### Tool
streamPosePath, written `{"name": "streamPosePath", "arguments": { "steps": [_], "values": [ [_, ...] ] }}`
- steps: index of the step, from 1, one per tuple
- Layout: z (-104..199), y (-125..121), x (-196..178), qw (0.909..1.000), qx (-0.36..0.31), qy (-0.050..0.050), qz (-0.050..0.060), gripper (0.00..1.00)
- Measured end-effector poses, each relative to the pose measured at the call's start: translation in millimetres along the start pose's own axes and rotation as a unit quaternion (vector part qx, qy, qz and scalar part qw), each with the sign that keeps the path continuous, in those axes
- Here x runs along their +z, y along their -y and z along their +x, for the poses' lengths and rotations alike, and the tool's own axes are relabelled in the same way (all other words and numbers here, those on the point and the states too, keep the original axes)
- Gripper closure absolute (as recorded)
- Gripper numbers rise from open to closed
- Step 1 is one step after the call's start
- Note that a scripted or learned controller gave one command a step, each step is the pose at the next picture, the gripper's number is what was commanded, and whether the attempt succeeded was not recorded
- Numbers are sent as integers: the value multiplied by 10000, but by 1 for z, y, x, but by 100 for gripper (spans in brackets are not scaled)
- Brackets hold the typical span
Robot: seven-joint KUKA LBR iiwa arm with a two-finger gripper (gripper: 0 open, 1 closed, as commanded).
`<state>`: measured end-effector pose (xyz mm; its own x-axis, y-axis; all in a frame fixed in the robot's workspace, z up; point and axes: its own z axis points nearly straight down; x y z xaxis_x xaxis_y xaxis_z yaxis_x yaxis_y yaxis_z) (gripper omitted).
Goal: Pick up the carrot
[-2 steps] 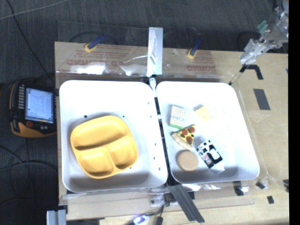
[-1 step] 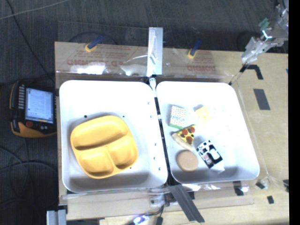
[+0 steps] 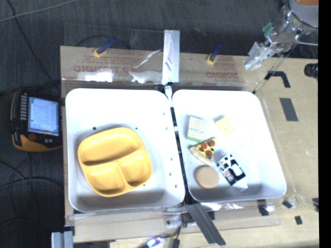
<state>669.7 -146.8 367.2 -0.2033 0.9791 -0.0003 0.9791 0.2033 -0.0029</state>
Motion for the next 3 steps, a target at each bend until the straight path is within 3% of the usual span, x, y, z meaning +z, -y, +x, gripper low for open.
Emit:
{"name": "streamPosePath", "arguments": {
  "steps": [1,3],
  "values": [
    [-58,13,-19,9946,-1038,18,-6,100],
    [-59,10,-34,9945,-1043,32,2,100]
  ]
}}
